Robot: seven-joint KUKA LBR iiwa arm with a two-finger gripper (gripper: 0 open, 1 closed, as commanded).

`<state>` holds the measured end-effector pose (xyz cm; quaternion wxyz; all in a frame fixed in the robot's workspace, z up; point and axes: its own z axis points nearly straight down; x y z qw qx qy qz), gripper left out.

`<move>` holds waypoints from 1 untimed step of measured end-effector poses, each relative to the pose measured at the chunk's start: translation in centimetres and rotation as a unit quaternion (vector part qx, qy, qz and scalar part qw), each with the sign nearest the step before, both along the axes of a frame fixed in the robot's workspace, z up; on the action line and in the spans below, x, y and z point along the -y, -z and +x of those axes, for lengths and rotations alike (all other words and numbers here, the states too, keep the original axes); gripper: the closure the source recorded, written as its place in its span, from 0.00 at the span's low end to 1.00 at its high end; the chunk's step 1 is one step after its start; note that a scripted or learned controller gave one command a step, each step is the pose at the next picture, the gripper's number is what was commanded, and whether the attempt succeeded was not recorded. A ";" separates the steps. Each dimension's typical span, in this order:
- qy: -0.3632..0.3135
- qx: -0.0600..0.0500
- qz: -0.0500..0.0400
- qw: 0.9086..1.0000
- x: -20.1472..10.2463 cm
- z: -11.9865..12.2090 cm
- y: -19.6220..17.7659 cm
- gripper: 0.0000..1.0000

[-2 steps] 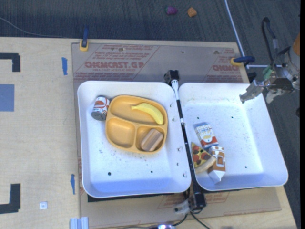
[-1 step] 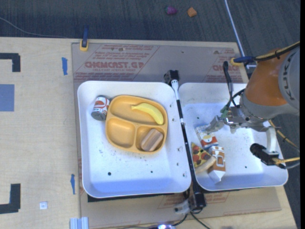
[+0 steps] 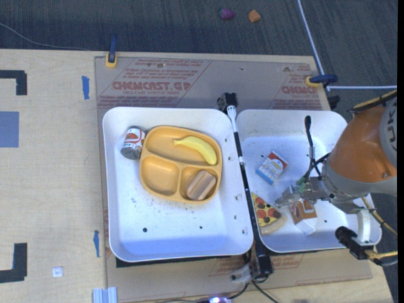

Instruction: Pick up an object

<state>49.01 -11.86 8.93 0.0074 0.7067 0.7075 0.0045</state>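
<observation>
Landmark: yellow divided plate (image 3: 165,169) in left bin (image 3: 120,188). On it, a banana (image 3: 197,148) in the top section and a brown bun-like item (image 3: 201,184) at lower right. Soda can (image 3: 132,142) touches its left rim, label unreadable. Right of the plate, in right bin (image 3: 278,122): small carton (image 3: 272,167) with red and blue print, pizza slice toy (image 3: 265,212), small brown box (image 3: 303,211). Gripper (image 3: 302,193) just above that box; jaw state cannot be told. Board (image 3: 208,81) behind reads "CHEMCAST GP".

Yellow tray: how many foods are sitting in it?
2. A yellow banana lies in the yellow plastic tray's top compartment; a brown bread roll sits in its lower right compartment.
</observation>
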 end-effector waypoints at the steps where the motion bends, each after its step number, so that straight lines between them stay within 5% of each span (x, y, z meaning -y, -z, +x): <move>1: 0.003 0.004 -0.004 1.000 0.4 0.1 -1.1 1.00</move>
